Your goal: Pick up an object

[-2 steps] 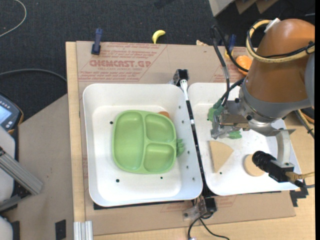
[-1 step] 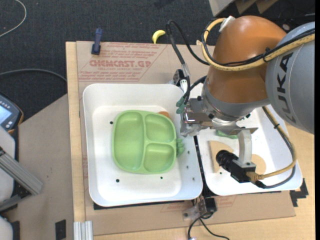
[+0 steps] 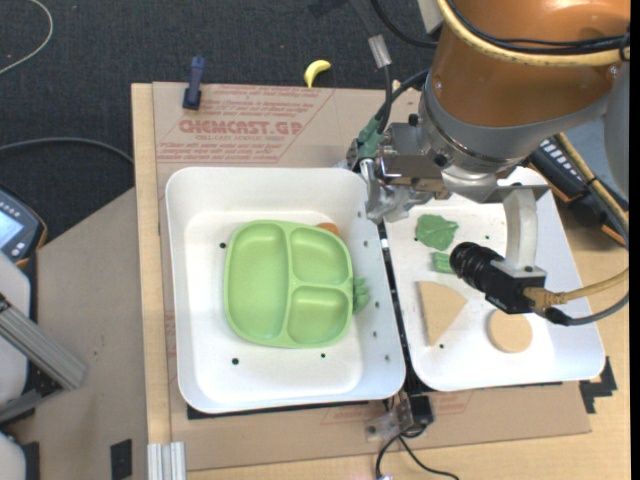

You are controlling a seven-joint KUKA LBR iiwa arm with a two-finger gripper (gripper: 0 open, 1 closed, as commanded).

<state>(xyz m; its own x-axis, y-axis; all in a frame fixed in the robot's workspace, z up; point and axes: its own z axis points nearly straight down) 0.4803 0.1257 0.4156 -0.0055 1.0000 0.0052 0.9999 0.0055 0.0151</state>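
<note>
My gripper (image 3: 381, 200) hangs low over the rim between the two bins, at the far corner of the right bin (image 3: 570, 268). Just to its right in that bin lie a green leafy piece (image 3: 436, 231) and a smaller green bit (image 3: 442, 262). Nearer the front are a tan wedge (image 3: 440, 308) and a tan round disc (image 3: 512, 334). In the left bin (image 3: 190, 268) a light green divided plate (image 3: 290, 283) lies flat. An orange thing (image 3: 328, 230) peeks out behind the plate's far edge, and a small green piece (image 3: 360, 293) sits at its right edge.
The bulky grey and orange arm (image 3: 530, 58) covers the right bin's far side. Both bins rest on a cardboard sheet (image 3: 250, 123). A blue clip (image 3: 193, 83) and a small yellow thing (image 3: 317, 70) lie at the sheet's far edge.
</note>
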